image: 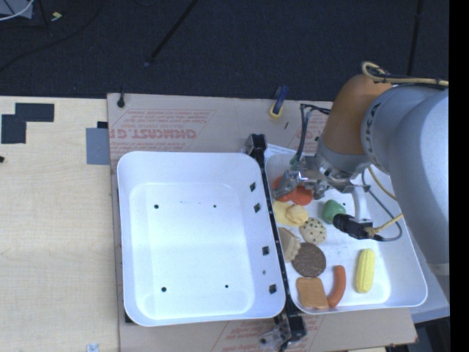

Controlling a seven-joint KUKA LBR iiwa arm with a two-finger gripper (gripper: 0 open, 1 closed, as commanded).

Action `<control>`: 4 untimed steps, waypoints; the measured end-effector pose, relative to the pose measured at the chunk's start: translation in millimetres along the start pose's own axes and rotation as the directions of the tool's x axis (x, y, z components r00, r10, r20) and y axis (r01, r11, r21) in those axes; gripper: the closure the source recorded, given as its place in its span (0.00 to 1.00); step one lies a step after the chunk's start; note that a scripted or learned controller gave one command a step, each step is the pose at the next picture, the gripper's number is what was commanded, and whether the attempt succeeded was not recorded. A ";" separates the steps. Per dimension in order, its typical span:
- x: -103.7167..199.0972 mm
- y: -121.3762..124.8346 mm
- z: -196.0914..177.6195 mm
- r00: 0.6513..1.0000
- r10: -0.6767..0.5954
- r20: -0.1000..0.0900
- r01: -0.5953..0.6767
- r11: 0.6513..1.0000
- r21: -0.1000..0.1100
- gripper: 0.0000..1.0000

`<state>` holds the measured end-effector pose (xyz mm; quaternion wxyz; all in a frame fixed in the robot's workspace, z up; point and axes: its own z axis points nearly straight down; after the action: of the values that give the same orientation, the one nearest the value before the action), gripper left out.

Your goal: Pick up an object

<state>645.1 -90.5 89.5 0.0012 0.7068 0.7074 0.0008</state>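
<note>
Resting on cardboard sheet [168, 127] over pale wooden bench [51, 233]: two bins; claw [300, 182] grip unreadable.

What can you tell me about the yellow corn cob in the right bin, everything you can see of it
The corn cob is a short, plump yellow piece with rows of kernels faintly visible; it looks like a plastic toy. It lies flat on the floor of the right bin, its long axis running roughly toward and away from the camera, near the bin's right, near corner. It sits apart from its neighbours: the sausage lies to its left with a gap between them. Nothing touches it but the bin floor, and the hand is well away, over the far end.
</note>
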 end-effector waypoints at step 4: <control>0.7 -1.2 1.8 1.000 0.000 -0.001 0.000 1.000 0.004 0.00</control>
<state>643.9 -89.8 87.7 -0.0006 0.7068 0.7074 -0.0002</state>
